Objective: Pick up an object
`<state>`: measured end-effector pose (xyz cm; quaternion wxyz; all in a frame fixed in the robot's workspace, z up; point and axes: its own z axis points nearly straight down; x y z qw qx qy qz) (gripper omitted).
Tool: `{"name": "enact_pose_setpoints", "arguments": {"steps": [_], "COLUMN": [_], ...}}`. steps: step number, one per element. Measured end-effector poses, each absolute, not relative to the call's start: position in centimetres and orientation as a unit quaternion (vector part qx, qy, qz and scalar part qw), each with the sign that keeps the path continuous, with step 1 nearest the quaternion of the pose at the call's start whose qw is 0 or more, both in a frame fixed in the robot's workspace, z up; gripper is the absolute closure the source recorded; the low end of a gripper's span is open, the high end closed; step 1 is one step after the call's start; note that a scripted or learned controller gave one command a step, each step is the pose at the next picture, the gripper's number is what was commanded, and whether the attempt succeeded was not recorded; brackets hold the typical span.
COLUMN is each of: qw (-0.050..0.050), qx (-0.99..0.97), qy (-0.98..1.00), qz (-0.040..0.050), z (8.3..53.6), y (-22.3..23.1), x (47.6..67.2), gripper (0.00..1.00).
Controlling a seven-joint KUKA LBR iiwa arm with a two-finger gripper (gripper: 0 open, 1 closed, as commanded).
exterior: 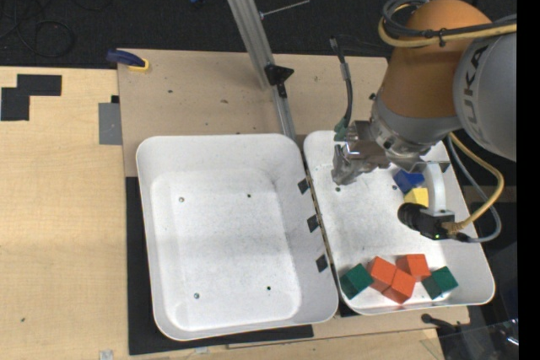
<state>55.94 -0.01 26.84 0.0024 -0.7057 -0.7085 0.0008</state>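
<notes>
Several blocks lie in the right bin (pixel 481 287): two orange blocks (pixel 398 274) between two green blocks (pixel 357 279) at its near edge, with a blue block (pixel 408 180) and a yellow block (pixel 418 196) farther back beside the arm. The gripper (pixel 343 169) hangs over the bin's far left part, holding nothing visible; whether it is spread or closed I cannot tell.

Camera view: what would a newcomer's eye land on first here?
The grey arm with its orange band reaches in from the right, its tool poised above the right bin's far end. Next come the blocks at that bin's near edge: two orange blocks flanked by two green blocks.
</notes>
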Motion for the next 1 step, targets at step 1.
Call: {"name": "enact_pose_setpoints", "arguments": {"steps": [1], "qw": [0.003], "qx": [-0.706], "qy": [-0.709], "qz": [0.0018], "z": [24.24], "y": [4.89], "x": [54.80], "gripper": [1.00]}}
